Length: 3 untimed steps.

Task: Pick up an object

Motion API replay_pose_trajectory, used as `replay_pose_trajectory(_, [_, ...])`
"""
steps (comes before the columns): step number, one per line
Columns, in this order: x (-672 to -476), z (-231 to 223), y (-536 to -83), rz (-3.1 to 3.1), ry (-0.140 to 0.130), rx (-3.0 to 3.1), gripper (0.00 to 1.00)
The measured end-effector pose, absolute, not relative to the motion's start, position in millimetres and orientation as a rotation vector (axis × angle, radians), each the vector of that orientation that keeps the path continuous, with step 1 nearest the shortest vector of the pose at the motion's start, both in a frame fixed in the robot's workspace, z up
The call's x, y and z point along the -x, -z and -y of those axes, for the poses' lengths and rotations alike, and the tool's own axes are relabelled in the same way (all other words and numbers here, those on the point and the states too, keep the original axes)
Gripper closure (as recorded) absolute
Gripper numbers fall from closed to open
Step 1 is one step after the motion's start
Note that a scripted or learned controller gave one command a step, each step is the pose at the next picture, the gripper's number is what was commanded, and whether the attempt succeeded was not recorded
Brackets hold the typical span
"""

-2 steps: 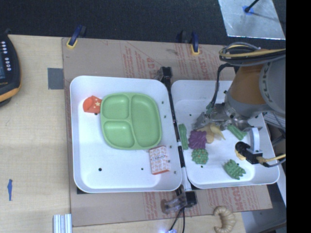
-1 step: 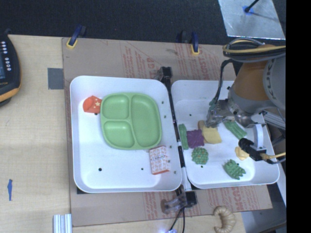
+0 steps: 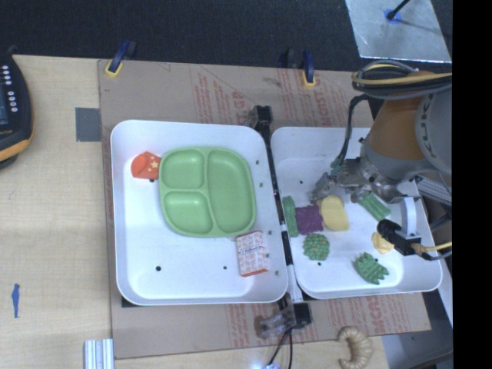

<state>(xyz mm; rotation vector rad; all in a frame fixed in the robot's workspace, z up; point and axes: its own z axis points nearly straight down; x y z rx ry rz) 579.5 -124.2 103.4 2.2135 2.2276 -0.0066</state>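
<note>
Here, camera view: the pincer (image 3: 344, 184) hangs low in the right bin (image 3: 307, 148), just beyond a yellow block (image 3: 334, 213); its opening cannot be judged. Crowding by the purple piece (image 3: 309, 219) could spoil a grasp.

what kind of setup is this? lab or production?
Most likely a lab grasping rig, not production: two shallow white bins clamped onto taped cardboard, small toy food pieces such as a yellow block, and a grey-and-orange robot arm over the right bin.
</note>
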Motion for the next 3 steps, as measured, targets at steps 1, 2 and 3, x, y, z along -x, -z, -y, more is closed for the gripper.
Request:
replay_pose_trajectory(1, [-579.8, 125.3, -114.1, -2.227, 0.008, -2.212, 1.00])
replay_pose_trajectory(2, [-579.6, 125.2, -113.6, -2.229, 0.009, -2.210, 0.00])
replay_pose_trajectory(3, [-581.0, 120.0, -90.7, -2.231, 0.007, -2.218, 0.00])
